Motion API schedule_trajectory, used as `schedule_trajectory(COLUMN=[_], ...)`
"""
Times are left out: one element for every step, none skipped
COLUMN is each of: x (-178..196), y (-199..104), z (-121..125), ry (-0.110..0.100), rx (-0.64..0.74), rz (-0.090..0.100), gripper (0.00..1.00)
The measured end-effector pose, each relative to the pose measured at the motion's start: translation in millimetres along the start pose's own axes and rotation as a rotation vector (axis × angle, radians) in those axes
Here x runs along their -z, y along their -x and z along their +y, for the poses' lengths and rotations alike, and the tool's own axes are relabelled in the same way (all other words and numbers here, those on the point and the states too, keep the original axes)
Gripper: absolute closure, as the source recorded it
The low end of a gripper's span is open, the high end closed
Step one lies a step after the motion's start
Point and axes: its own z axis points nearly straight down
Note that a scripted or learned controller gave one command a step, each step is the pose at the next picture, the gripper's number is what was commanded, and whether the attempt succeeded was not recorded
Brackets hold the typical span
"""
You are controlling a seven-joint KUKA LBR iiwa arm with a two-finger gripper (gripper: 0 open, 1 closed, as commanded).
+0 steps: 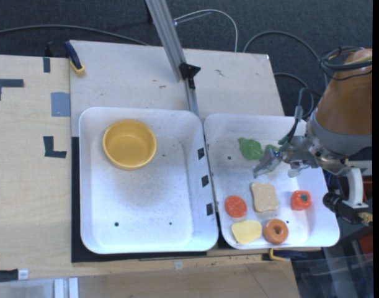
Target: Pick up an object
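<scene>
Green and leaf-shaped, the lettuce lies in the right bin, near its back wall, just to the left of the gripper. The gripper's grey fingers point left and down over the bin floor, ending just beside the lettuce's lower right edge and above the bread; nothing sits between them, and whether they are apart or together cannot be told from this slant. In front of the gripper the other toys lie in a loose group: the bread in the middle, a tomato slice to its left, a yellow wedge and a bagel (side by side, nearly touching) at the front wall, and a small orange-red fruit to the right.

A yellow bowl stands upright in the back-left part of the left bin. Both bins are white and speckled with dark marks, set on a pale board over a light wooden bench with blue-grey tape patches. A metal pole slants over the board, and cables trail across dark carpet behind. No writing can be read.
</scene>
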Motion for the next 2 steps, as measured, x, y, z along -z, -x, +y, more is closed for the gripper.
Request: schedule_trajectory(x=[0,-45], y=[0,4], z=[0,3], ry=[0.0,-0.006], rx=[0.0,-0.002], rz=[0.0,0.0], gripper=[0.0,0.0])
